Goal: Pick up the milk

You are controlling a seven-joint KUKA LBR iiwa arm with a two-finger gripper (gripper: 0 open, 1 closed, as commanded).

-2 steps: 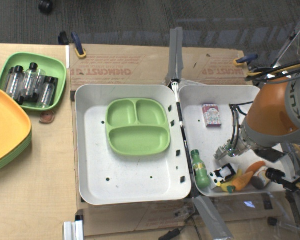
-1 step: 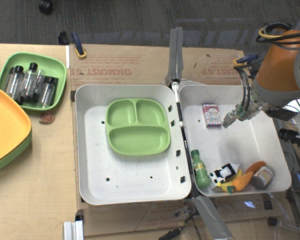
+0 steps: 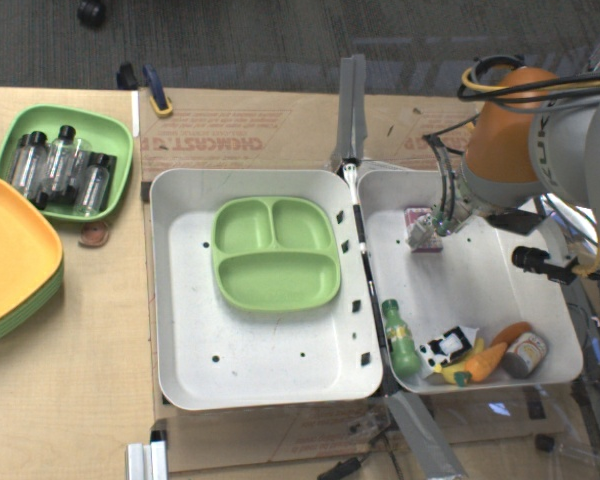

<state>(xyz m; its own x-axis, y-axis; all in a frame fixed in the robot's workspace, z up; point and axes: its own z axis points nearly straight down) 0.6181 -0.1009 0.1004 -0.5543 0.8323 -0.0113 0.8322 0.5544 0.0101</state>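
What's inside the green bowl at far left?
The green bowl holds several clear bottles with black caps, lying side by side. Whatever lies beneath them is covered.

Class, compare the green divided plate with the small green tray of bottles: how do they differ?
The green divided plate lies inside the left bin; the green tray sits on the bench outside it. The plate has three bare compartments; the tray holds dark-capped bottles. Both are light green with rounded corners.
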